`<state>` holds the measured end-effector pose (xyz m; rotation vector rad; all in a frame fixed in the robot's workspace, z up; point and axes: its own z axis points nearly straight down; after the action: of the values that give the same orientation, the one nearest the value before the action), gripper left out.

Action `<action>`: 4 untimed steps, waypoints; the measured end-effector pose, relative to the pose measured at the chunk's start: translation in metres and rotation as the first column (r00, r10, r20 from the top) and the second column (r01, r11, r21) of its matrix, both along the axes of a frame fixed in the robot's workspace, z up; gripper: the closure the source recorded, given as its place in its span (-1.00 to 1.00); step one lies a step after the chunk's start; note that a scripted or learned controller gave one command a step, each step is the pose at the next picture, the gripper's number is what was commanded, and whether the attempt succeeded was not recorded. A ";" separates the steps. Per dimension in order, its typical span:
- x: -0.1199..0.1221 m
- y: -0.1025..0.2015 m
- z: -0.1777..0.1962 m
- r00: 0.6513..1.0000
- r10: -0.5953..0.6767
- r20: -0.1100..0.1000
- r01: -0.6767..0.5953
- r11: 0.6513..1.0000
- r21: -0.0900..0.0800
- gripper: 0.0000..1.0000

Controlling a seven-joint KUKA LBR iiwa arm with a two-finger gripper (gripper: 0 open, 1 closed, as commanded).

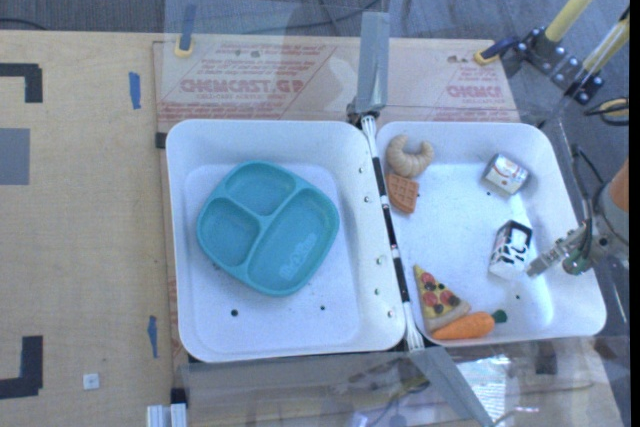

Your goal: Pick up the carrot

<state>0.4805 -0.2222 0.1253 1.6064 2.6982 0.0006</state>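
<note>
The small orange toy carrot with a green stub at its end point(468, 325) is lying flat along the near wall of the right-hand shallow white bin point(575, 215), close to that bin's near-left corner, its pointed end aiming toward the divider and its green end toward the bin's middle. Just beside it, and possibly touching it, a triangular toy pizza slice with red dots point(436, 294) is sitting on the far side of the point. The gripper point(562, 261) is hanging at the right rim of the same bin, well apart from the carrot, and nothing is sitting in it; whether it is spread or closed I cannot tell at this size. A black-and-white toy milk carton point(511, 249) is standing just beside the gripper, between it and the bin's middle, so a low sweep toward the carrot is likely to be knocking it over or pushing it along. The bigger risk is the wall: with the carrot hugging it, one side of a grasp may be landing on the rim or the bin's slope, and a closing squeeze may be catching the pizza slice instead or rolling the round carrot out sideways.
</note>
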 end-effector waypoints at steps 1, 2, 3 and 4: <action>0.001 0.000 0.043 0.968 0.252 0.004 -0.252 0.968 -0.004 1.00; 0.000 0.000 0.017 0.897 0.441 0.001 -0.441 0.897 -0.001 1.00; 0.001 0.000 0.025 0.803 0.595 0.003 -0.595 0.803 -0.005 1.00; 0.002 -0.006 -0.012 0.874 0.486 0.005 -0.486 0.874 -0.010 1.00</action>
<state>0.4823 -0.2279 0.1136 0.8744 3.0046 -0.0042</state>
